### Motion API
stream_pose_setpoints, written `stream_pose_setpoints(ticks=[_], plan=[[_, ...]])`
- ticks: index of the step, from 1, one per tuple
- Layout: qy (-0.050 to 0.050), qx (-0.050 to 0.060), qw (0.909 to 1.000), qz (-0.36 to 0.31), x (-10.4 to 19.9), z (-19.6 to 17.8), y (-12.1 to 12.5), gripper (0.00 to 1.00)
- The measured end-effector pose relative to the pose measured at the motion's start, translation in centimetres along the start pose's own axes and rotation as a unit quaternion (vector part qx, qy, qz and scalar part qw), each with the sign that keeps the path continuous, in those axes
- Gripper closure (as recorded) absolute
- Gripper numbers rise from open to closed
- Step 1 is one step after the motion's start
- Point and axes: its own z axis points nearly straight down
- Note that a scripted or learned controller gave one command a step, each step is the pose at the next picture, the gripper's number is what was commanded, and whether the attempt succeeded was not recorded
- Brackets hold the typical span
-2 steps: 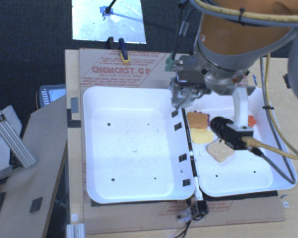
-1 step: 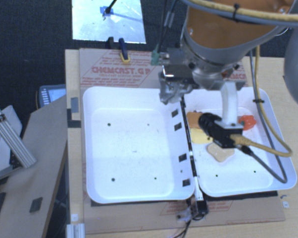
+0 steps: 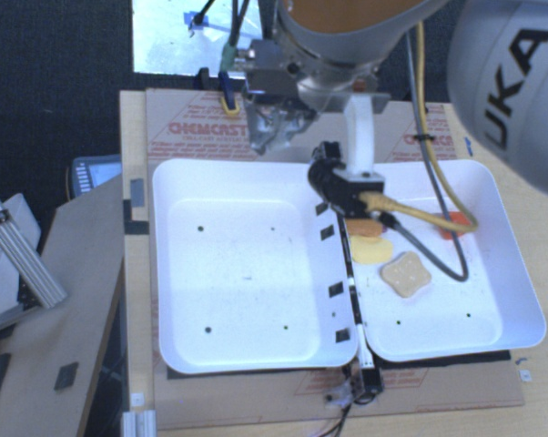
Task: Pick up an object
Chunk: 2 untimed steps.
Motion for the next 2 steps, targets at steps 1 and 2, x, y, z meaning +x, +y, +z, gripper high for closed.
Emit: stream_pose_setpoints(ticks=[1, 2], plan=[[0.000, 0.000, 1.0000, 0.003, -0.26, -4.03, 1.65, 1.00], [-0.001, 0.002, 1.0000, 0.002, -0.25, -3.80, 1.57, 0.00]])
